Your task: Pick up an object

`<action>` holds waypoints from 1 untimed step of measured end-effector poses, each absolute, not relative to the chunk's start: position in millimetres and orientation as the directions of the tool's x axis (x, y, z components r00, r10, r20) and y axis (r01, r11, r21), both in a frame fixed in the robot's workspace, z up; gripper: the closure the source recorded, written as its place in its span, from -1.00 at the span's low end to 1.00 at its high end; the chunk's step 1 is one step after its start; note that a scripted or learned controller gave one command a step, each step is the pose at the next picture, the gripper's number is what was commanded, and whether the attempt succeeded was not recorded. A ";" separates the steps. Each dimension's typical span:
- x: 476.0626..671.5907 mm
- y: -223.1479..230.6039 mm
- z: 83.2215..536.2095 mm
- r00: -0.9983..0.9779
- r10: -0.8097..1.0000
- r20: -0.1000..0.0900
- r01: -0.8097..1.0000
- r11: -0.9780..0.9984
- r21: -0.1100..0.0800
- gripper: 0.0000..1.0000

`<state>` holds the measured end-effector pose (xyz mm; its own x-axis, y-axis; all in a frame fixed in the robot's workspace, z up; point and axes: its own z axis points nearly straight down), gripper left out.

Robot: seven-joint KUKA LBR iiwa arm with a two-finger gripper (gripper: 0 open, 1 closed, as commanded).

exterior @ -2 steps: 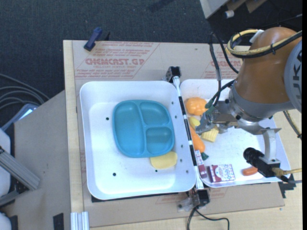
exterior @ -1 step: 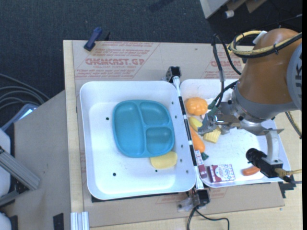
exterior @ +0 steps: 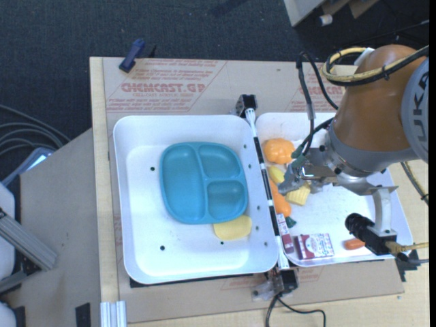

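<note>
Orange fruit (exterior: 278, 150), yellow pieces (exterior: 298, 196), small carton (exterior: 312, 246) lie in right bin (exterior: 398, 222).

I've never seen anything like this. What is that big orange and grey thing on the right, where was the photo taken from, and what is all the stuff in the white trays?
The orange and grey thing is a robot arm. It reaches in from the right, and its job is to pick up an object. The photo comes from one fixed camera above the bench, looking down at a slant.

Two shallow white bins sit side by side. The left bin holds a blue divided plate with a yellow piece at its lower edge. The arm's gripper is down in the right bin, among toy-like items: an orange one, a yellow one and a small printed carton.

From this angle I can't tell whether it has caught anything.
</note>
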<state>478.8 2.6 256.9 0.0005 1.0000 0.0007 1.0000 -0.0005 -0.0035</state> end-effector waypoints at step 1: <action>479.1 -14.9 262.1 0.000 1.000 0.000 1.000 0.000 -0.001 1.00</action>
